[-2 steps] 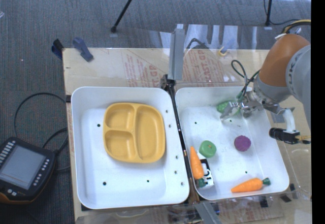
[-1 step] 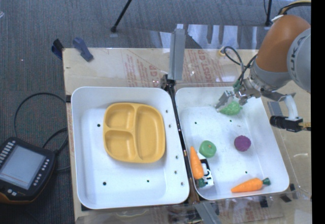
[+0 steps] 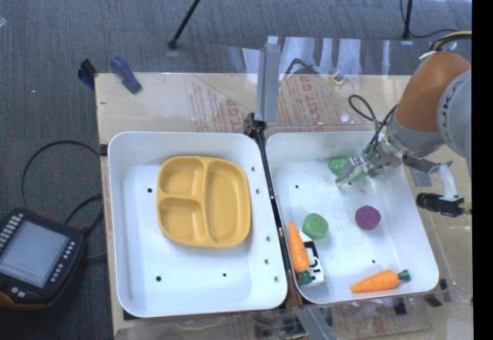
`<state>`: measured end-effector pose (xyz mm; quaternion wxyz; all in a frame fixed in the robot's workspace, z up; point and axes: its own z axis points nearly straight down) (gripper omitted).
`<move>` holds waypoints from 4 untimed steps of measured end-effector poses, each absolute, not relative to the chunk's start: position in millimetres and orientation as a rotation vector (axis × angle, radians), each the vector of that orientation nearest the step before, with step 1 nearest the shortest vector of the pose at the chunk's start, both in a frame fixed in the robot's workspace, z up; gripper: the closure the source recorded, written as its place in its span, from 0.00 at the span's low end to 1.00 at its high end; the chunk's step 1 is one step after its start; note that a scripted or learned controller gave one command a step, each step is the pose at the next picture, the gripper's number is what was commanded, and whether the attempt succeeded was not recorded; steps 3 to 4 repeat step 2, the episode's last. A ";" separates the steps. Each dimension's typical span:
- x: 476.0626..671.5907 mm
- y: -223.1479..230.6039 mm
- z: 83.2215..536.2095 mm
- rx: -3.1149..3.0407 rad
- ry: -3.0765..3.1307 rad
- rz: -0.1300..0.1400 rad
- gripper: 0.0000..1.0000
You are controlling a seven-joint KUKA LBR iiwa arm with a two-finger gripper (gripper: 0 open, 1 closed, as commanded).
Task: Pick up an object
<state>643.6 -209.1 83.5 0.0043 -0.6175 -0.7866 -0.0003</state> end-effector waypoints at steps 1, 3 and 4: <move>644.7 -210.3 94.8 -1.938 -2.466 -0.002 1.00; 647.6 -140.0 207.5 -2.103 -2.342 -0.009 1.00; 647.6 -140.0 207.5 -2.103 -2.342 -0.009 1.00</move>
